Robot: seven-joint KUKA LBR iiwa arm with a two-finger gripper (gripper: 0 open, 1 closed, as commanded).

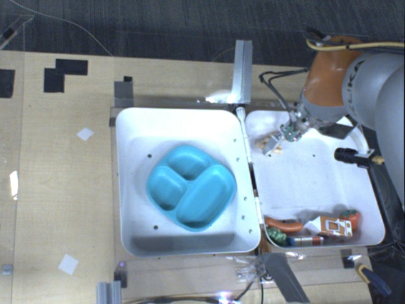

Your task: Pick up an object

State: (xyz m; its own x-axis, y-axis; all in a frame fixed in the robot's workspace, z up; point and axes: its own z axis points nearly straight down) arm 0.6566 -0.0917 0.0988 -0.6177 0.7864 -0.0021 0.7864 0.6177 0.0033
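Observation:
My gripper (272, 144) hangs over the far left corner of the right bin (316, 170), pointing down and left, with nothing visibly in it. The objects lie along this bin's near edge, well away from the gripper. An orange carrot-like piece (285, 224) lies at the left, with a green round item (275, 235) just below it. A dark marker (309, 240) rests against the rim. To the right is an orange-brown packet (333, 227) with a small orange piece (354, 219) at its end.
The left bin (133, 170) holds a blue divided plate (190, 187) in its middle. A metal post (242, 71) rises behind the wall shared by the two bins. A black cable plug (351, 157) juts in from the arm at the right bin's right side.

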